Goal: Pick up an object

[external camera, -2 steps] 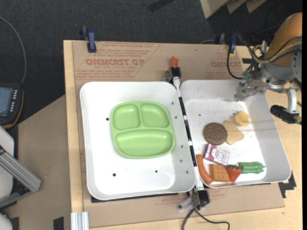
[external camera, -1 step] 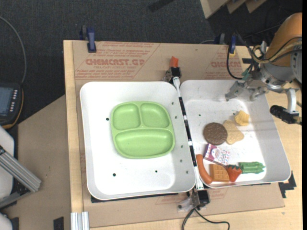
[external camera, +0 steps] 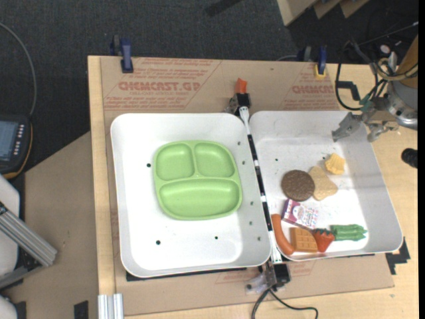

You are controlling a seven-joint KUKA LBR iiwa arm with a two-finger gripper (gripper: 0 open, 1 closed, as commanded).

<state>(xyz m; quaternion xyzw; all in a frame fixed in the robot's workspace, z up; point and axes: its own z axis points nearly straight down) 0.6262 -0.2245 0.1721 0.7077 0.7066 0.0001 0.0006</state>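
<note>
Gripper (external camera: 359, 126) over right bin's (external camera: 392, 211) far corner, fingers spread, holding nothing; toy food clustered below; green plate (external camera: 197, 179) in left bin (external camera: 133, 178).

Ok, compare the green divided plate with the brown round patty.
The green divided plate lies in the left bin; the brown round patty lies in the right bin. The plate is far larger and squarish with three compartments; the patty is a small plain disc. The plate sits alone; the patty touches a tan piece. Both lie flat.
</note>
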